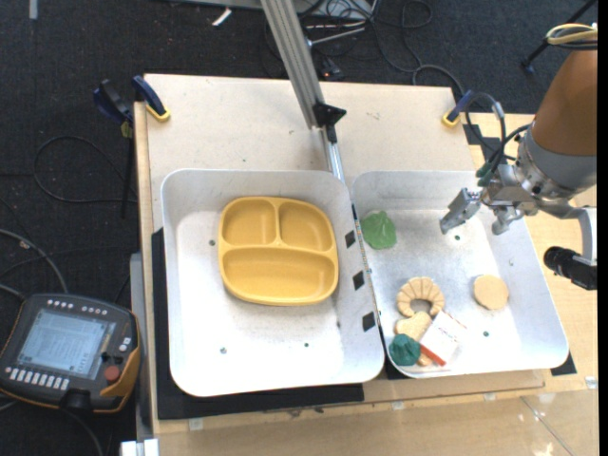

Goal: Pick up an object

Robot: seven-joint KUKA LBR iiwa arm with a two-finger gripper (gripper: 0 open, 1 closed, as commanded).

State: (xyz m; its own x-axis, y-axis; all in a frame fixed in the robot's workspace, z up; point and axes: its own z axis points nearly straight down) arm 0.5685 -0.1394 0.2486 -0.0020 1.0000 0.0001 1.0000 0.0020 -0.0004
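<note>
i count two white bins (190, 255), side by side. left bin: one yellow divided tray (278, 251). right bin: one green lump (379, 230), one tan ring (420, 295), one tan disc (491, 292), one white-and-red packet (443, 339), one dark green piece (406, 351).

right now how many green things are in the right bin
2: a light green piece near the bin's upper left, and a dark green one at the lower left corner, partly tucked under other items.

Yellow divided tray (278, 251), white bins (190, 350), green lump (378, 230), tan round piece (491, 292)
</note>
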